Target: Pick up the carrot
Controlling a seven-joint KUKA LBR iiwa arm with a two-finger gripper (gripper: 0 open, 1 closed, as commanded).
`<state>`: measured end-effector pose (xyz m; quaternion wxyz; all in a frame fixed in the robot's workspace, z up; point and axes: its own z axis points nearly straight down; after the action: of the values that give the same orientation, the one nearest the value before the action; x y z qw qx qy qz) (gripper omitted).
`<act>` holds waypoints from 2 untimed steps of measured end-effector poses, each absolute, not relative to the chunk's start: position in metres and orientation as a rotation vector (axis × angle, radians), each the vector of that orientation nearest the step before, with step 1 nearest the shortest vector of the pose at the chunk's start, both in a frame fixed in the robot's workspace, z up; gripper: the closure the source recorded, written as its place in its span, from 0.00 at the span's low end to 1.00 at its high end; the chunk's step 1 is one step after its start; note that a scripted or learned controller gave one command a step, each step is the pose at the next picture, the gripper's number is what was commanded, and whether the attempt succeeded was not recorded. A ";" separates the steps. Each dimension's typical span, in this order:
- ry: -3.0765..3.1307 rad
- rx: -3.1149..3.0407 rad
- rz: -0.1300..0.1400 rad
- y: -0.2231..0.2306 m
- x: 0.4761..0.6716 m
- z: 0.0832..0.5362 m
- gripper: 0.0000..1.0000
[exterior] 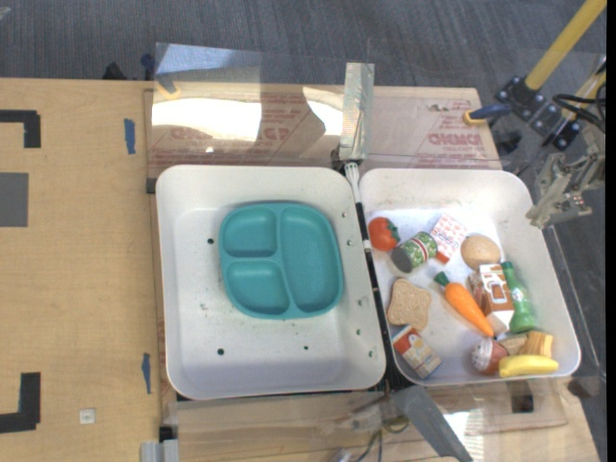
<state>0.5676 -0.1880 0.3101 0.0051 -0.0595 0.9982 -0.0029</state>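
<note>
carrot (466,304) toy, right bin (542,221) | looks light, rigid, slick | grasp across thick orange middle | gripper (556,200) open/closed: can't tell

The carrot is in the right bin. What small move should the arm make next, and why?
Probably move the gripper from the right bin's far right edge toward the carrot, stopping above its middle. The carrot lies diagonally, with the bread slice on one side and a small carton close on the other, so centering matters.
</note>
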 end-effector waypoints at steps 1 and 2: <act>3.118 -0.373 -0.002 -0.226 0.484 0.263 1.00; 3.086 -0.543 -0.004 -0.222 0.530 0.266 1.00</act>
<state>0.5304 -0.2224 0.2663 0.0043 -0.1732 0.9849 -0.0012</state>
